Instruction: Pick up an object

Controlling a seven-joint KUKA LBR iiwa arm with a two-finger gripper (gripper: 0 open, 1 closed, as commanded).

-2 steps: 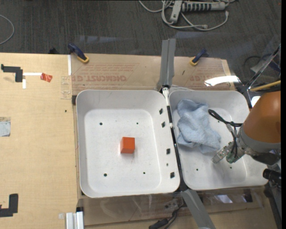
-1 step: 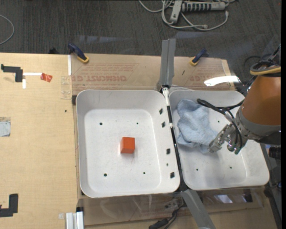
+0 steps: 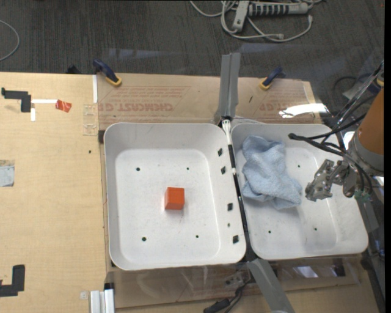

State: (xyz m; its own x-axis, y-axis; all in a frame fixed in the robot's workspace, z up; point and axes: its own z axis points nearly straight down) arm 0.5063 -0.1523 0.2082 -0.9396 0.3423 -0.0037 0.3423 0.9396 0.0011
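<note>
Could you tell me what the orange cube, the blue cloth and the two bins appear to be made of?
Orange cube: likely painted wood or hard plastic; flat matte faces, crisp edges. Blue cloth: soft fabric, probably terry or microfibre; it lies crumpled in folds. Left bin and right bin: seemingly moulded white plastic, smooth with rounded corners and a faint sheen.

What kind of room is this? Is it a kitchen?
Not a kitchen; probably a robot lab. A robot arm's gripper reaches over two white bins, the bench is clamped cardboard, and cables lie on the floor.
</note>
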